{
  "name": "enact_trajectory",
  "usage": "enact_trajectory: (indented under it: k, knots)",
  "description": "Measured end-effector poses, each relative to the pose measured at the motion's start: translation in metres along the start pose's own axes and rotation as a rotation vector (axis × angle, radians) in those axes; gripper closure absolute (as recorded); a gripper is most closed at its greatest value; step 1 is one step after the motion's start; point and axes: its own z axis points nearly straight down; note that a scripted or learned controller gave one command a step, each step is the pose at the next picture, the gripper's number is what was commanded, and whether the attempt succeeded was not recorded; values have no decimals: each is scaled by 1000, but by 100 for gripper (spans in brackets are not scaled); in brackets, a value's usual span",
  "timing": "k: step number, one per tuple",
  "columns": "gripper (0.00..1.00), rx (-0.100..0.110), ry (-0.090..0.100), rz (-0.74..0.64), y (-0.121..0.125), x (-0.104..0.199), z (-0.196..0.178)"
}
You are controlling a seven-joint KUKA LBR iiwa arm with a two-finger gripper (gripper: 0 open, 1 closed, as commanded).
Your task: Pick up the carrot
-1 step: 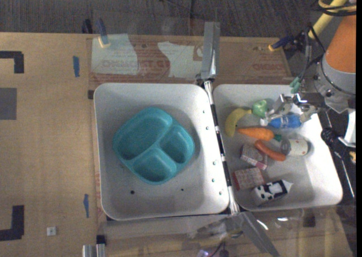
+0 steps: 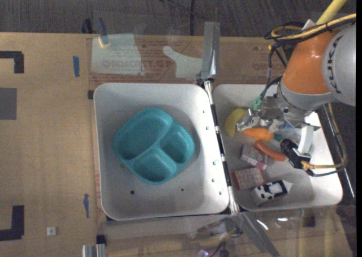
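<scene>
- Nearest the camera, at the bottom of the right bin (image 2: 331, 191), a small black-and-white toy (image 2: 271, 191) lies below the jaws, well apart from them.
- Just above the toy, and still below the jaws, lie a reddish flat packet (image 2: 247, 178) and a small pinkish packet (image 2: 253, 157).
- The grey arm with its orange band (image 2: 308, 77) reaches in from the right and hangs over the upper middle of this bin.
- The gripper (image 2: 266, 123) points down and to the left. Its metal tip sits right over an orange shape, and I cannot tell whether the jaws are spread, closed, or pinching anything, because the wrist hides them.
- The carrot (image 2: 258, 134) appears as a short orange body directly under the jaws, touching or nearly touching them. Its long axis runs roughly left to right.
- A second, thinner orange-red piece (image 2: 270, 150) lies just below and to the right of the jaws, slanting down to the right. It may be another carrot-like item.
- A yellow rounded fruit (image 2: 235, 121) lies just to the left of the jaws, close beside the carrot.
- Far to the left of the jaws, the left bin (image 2: 113, 103) holds a teal divided plate (image 2: 154, 145).
- Judgement: the fingers likely need to straddle the carrot across its short width, clear of the yellow fruit.
</scene>
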Motion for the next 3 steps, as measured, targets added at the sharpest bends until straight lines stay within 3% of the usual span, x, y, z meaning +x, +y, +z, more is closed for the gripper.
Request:
enact_trajectory:
  k: [1, 2, 3]
  knots:
    - [0, -27, -6, -43, -11, -29, 37]
    - [100, -32, -13, -35, -11, -35, 25]
    - [100, -2, 0, -148, -69, 5, -43]
